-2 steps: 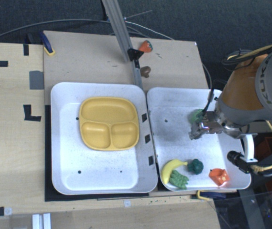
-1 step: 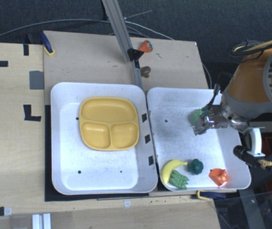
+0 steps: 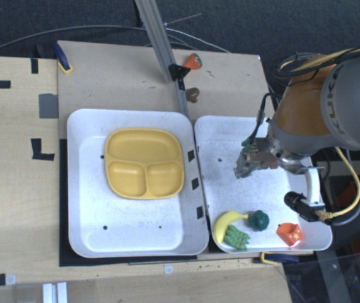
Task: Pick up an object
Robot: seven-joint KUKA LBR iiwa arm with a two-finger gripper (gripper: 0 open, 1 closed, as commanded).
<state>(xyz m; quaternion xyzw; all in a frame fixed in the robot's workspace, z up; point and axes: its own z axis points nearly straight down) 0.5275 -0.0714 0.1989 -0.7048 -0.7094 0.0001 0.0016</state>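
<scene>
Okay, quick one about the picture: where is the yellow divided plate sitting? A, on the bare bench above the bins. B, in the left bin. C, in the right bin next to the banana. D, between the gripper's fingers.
B: the yellow divided plate lies flat in the left bin, while the banana sits at the near edge of the right bin and the gripper hangs over that right bin.

No readable text, no labels, no brand names, no numbers, no signs on the tabletop (image 3: 129, 74), on the two white bins (image 3: 79, 169), on the yellow divided plate (image 3: 145, 163), or on the arm (image 3: 331, 106)
</scene>
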